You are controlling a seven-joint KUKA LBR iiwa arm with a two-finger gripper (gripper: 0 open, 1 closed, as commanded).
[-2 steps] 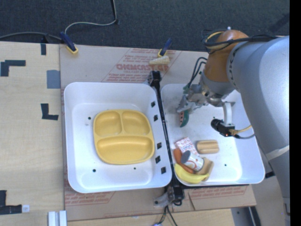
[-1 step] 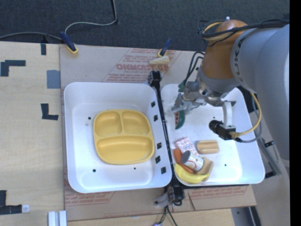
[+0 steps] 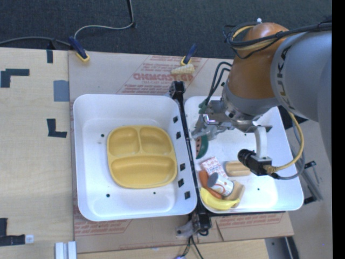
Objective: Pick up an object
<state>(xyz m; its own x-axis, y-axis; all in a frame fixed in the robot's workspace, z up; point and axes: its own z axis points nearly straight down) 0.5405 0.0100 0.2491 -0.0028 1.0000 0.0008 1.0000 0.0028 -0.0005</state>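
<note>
Pincer (image 3: 204, 135) hangs low over the right bin (image 3: 280, 198), its grip impossible to judge; toy food, including a banana (image 3: 218, 202), sits piled by the bin's near-left corner, just below.

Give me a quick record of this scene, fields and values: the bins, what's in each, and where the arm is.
left bin: holds a yellow divided plate
right bin: holds a pile of toy foods near its front left corner
pile items: banana, bread roll, watermelon slice, others unclear
arm: over the right bin
gripper: above the watermelon slice, grasp state hidden
</note>
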